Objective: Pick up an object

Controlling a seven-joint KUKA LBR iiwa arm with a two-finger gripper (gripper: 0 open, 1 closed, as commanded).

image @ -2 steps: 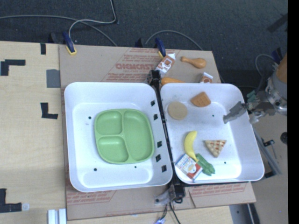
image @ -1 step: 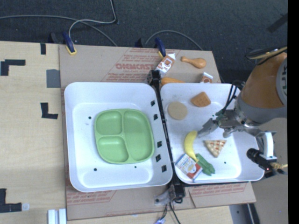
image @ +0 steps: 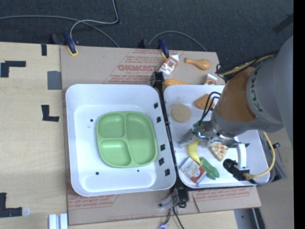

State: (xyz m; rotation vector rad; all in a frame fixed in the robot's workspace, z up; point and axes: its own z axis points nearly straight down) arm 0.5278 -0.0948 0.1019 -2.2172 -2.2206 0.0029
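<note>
The big grey arm with its orange band reaches over the right bin. The left bin sits touching the right bin's side and holds a green plate with three parts. Inside the right bin, the gripper hangs low near the middle, and I cannot tell if its fingers are apart or together. A round tan disc lies up and left of the gripper. A yellow banana lies just below the gripper. A green pod lies beside the banana, and a small red and white packet sits at the bin's bottom edge.
</note>
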